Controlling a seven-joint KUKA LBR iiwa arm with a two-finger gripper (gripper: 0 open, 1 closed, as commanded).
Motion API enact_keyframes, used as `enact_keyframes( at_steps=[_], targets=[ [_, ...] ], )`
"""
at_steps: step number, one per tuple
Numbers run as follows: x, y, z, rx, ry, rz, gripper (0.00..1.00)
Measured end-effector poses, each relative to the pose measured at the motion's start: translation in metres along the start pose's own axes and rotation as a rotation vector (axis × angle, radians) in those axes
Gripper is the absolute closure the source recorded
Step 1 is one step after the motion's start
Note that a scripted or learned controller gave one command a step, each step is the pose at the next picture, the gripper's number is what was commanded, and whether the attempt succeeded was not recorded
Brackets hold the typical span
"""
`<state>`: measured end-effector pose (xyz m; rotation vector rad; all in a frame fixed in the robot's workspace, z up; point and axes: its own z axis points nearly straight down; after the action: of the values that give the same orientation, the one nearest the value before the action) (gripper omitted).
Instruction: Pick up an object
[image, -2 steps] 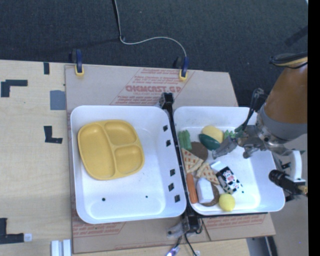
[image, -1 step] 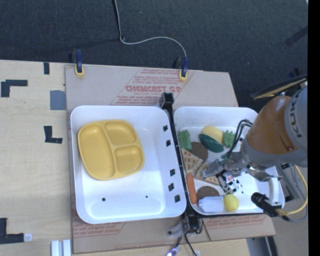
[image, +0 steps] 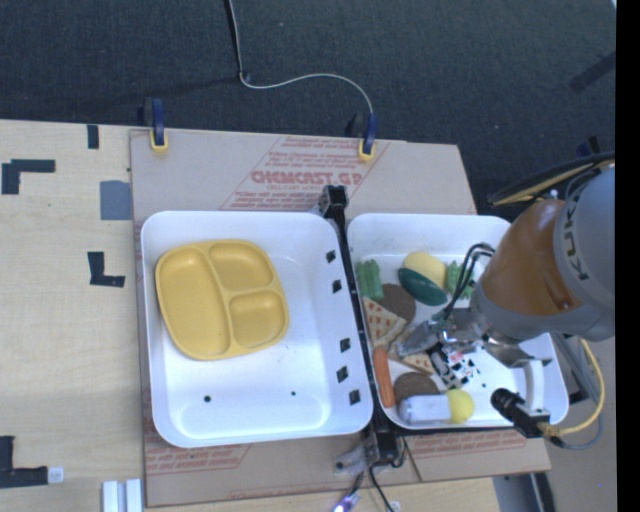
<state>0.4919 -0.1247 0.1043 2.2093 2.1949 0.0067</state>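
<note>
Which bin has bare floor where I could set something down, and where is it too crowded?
The left bin has room: a bare strip along its near edge below the yellow tray, and another between the tray and the divider. The right bin is crowded: toy food covers its left half and the arm hangs over the rest.

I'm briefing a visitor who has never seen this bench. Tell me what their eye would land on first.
First, the yellow divided tray lying alone in the left bin. Next, the grey arm with its orange band reaching in from the right over the right bin, its gripper low among a crowd of small toy foods: a yellow and green piece, a cracker, a carrot.
</note>
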Motion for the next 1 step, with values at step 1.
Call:
enact_keyframes(
  at_steps=[1],
  targets=[
    [-0.0014, 0.0036, -0.0109, -0.011, -0.007, 0.000, 1.00]
  ],
)
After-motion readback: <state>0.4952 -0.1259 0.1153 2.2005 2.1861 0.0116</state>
